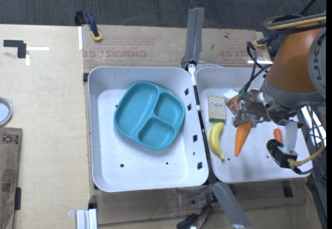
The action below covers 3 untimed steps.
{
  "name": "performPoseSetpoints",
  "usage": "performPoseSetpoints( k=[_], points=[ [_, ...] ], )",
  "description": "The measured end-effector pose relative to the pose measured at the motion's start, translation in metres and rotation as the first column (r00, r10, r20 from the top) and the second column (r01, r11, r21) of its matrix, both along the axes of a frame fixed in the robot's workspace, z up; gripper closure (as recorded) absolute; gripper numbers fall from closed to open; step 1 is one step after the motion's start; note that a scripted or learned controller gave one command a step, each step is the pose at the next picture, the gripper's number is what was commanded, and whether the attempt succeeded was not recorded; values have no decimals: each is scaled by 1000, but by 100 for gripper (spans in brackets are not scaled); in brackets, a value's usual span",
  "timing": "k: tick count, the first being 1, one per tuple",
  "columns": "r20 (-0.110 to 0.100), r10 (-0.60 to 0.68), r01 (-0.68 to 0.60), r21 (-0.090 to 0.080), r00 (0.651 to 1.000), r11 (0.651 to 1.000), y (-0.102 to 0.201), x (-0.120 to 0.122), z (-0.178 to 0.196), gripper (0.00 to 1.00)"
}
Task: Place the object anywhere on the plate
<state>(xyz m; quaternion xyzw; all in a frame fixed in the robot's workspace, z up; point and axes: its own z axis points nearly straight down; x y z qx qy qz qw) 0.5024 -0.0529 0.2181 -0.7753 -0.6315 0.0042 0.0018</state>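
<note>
A blue three-compartment plate (149,114) lies in the left bin (101,171) with nothing on it. In the right bin (259,171) an orange carrot (239,140) lies pointing toward the front, beside a yellow banana (216,138). My gripper (245,119) hangs right over the carrot's upper, thick end, and the wrist hides where they meet. I cannot make out whether it touches or grips the carrot.
A green and yellow sponge-like block (216,108) lies behind the banana. An orange-brown packet (233,102) sits next to it, partly under the wrist. A small red piece (278,134) lies right of the carrot. A raised divider (197,113) separates the two bins.
</note>
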Motion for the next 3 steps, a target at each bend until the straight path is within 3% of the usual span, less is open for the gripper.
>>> performPoseSetpoints(
  k=[1, 2, 3],
  points=[
    [-1, -56, 56, 1, 998, 998, -26, -25, 4, 100],
    [0, 85, -85, 1, 996, 996, 43, 45, 2, 100],
    [1, -36, 36, -2, 999, 999, 119, 83, -31, 100]
  ],
)
